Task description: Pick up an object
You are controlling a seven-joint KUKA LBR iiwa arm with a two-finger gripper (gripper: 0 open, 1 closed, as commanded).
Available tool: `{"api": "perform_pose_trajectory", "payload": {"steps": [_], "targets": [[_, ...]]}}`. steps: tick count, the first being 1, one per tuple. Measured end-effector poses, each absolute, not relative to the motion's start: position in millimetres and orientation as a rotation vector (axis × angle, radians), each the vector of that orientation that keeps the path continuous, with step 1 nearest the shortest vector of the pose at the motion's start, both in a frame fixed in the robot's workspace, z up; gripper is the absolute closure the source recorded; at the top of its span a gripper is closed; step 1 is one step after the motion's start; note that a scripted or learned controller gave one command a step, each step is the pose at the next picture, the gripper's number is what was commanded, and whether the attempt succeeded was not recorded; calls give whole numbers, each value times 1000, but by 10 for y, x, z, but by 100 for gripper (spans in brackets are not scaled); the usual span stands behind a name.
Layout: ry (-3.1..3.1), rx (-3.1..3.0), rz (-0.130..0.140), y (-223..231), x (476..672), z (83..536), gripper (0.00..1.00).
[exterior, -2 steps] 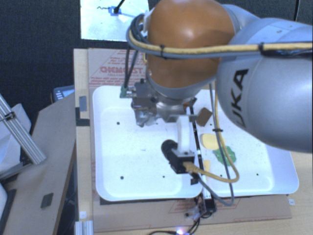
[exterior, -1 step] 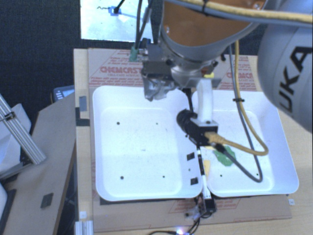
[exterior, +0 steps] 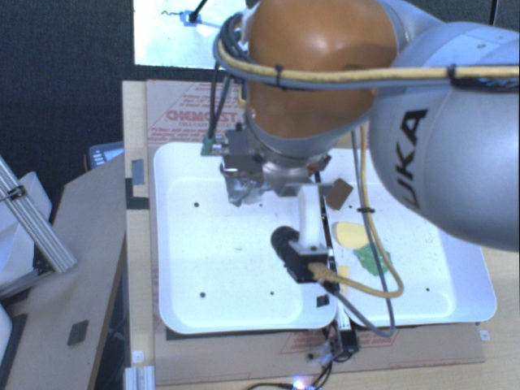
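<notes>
The arm's orange and grey wrist takes up the upper middle of the view, and my gripper [exterior: 242, 187] hangs below it over the far part of the left bin [exterior: 195, 299]. I see nothing lying under or beside the gripper. In the right bin [exterior: 455, 295], close to the divider, are a brown piece [exterior: 338, 192], a flat yellow piece [exterior: 353, 234] and a green piece [exterior: 372, 259]. The arm hides the far part of the right bin.
Both white bins rest on a cardboard sheet [exterior: 183, 112] on the bench. A white sheet of paper [exterior: 175, 23] lies behind them. Metal rails [exterior: 32, 226] lean at the left edge, outside the bins.
</notes>
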State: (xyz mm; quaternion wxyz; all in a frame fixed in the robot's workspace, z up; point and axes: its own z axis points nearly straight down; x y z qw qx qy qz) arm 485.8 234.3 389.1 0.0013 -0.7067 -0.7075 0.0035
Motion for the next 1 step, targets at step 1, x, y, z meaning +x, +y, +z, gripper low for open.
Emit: {"api": "perform_pose_trajectory", "payload": {"steps": [1], "targets": [[-2231, -2220, -31, 2339, 4867, 5443, 100]]}}
